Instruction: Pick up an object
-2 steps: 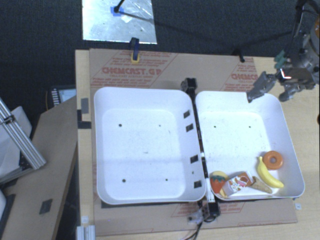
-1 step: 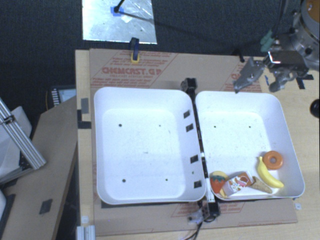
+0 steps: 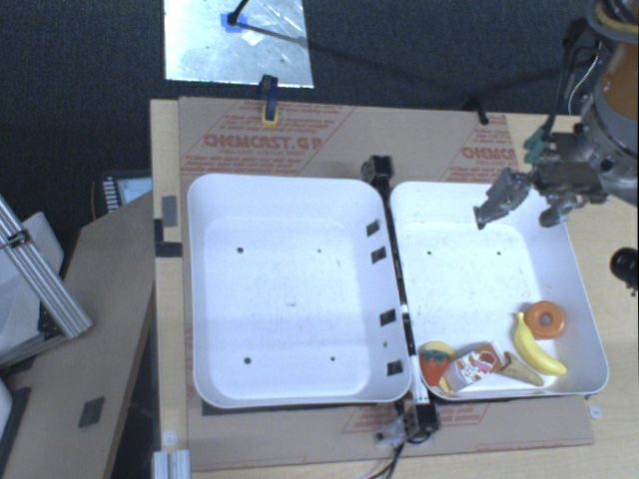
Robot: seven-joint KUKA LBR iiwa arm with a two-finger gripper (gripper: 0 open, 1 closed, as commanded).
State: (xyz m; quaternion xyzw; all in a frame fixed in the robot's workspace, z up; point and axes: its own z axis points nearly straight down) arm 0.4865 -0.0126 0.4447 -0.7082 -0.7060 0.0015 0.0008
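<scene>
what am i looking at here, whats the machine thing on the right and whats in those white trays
This is one camera fixed above a bench, looking down at a slant. The grey machine coming in from the right is a robot arm, and the part at its tip is a gripper, a two-finger claw for grabbing things. Its fingers are spread apart with nothing between them, and it hangs over the far end of the right bin.

The two white trays are shallow bins side by side. The left bin shows just its bare white floor. The small toys lie bunched in the right bin's near corner: a banana, an orange ring touching its upper end, a red and white packet, and an orange fruit beside it.

The arm is meant to pick one up; so far it holds nothing.
</scene>
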